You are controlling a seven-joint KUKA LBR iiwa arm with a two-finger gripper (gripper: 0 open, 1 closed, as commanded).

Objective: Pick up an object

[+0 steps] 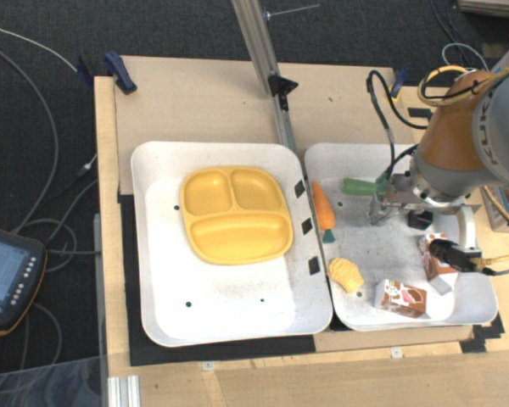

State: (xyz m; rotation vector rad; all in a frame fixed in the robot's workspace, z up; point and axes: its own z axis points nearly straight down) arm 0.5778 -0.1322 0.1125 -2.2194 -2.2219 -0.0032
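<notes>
The arm (pixel 475 134) enters over the right edge of the desk, its orange band above the grey wrist. The wrist is bent downward toward the desk's right half. The gripper (pixel 380 210) points left, low.

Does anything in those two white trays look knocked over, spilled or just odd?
Nothing looks spilled or broken. The yellow divided plate sits a little askew in the left bin. In the right bin, the carrot lies against the dividing edge and the small carton lies flat.
</notes>
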